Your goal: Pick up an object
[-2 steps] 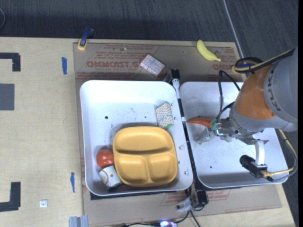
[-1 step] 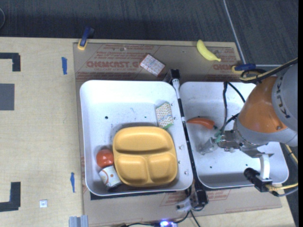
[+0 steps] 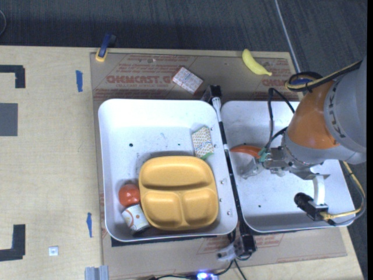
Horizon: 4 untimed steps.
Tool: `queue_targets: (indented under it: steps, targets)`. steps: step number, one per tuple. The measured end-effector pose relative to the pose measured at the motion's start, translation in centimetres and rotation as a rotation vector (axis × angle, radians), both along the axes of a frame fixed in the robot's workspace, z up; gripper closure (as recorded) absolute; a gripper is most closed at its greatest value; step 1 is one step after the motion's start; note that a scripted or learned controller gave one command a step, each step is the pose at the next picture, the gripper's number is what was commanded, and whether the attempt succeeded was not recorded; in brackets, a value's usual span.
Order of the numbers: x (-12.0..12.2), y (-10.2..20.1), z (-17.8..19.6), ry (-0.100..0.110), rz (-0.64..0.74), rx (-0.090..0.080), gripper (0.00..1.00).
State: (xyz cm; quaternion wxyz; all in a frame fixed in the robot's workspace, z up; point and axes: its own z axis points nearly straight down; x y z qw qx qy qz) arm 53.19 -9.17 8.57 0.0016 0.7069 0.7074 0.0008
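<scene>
Jaws (image 3: pixel 252 167) sit low in the right bin (image 3: pixel 274 219), nr its left wall, tips just below an orange object (image 3: pixel 245 150); can't tell if they're wide or pinched, and nothing visibly sits btwn them, so prob. lined up for a grab, not holding. That orange object, the likely target, is small, flattish and bright, lying on the right bin's floor by the left wall. Left of the right bin, the other bin (image 3: pixel 116 156) holds a big yellow divided tray (image 3: pixel 178 191), w/ a small patterned packet (image 3: pixel 202 140) above the tray and a red-orange ball (image 3: pixel 129 194) beside it.
</scene>
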Motion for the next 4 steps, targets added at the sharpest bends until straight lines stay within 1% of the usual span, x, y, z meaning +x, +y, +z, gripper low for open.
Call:
queue_targets:
  steps: [1,2,3,4]
  targets:
    - [1.0,-0.4,0.0,0.001,0.0,0.001,0.0]
    - [4.8,-0.2,0.0,0.0,0.001,0.0,0.0]
    - [4.9,-0.2,1.1,-0.003,0.002,-0.001,1.0]
    - [7.6,-2.2,7.4,0.001,0.002,0.0,1.0]
